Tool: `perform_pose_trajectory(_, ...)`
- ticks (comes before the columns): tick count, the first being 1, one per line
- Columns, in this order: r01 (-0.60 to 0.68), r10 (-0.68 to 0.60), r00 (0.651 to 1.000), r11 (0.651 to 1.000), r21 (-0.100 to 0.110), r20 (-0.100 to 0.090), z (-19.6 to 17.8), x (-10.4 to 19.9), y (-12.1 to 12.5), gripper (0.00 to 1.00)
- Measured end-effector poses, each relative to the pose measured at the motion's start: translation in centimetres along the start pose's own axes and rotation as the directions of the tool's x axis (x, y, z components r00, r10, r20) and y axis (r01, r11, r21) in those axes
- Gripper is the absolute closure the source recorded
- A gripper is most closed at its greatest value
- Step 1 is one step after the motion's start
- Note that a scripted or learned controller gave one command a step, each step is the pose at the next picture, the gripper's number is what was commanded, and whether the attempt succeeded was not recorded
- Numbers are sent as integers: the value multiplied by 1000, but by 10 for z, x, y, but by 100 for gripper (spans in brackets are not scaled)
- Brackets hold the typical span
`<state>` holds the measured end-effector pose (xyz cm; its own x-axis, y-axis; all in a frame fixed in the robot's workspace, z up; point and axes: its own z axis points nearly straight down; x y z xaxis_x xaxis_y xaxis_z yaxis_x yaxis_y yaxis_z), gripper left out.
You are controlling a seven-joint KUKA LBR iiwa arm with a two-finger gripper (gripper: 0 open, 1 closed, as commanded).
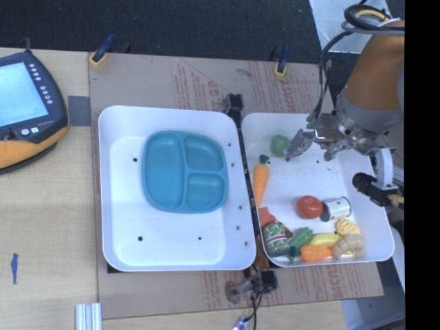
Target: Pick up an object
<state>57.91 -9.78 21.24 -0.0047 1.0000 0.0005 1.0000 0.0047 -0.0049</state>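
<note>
Gripper [311, 144]: we see fingers spread, holding nothing, beside green ball [280, 144]. Risk: ball rolls off; a closing finger could nudge it.

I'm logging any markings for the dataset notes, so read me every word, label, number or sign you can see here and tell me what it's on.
Red printing on the brown cardboard sheet under the white bins: repeated text, too blurred to read.
Label on the small patterned can in the right white bin: too small to read.
Buttons on the orange-edged handheld control pad: no legible markings.
Nothing else carries text.
</note>
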Motion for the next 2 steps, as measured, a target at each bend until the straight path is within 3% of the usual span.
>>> perform_pose_trajectory(1,0,0,1000,1000,2,1,104,-9,-4,0)
perform_pose_trajectory(2,-1,1,1000,1000,-2,0,120,-37,77,0)
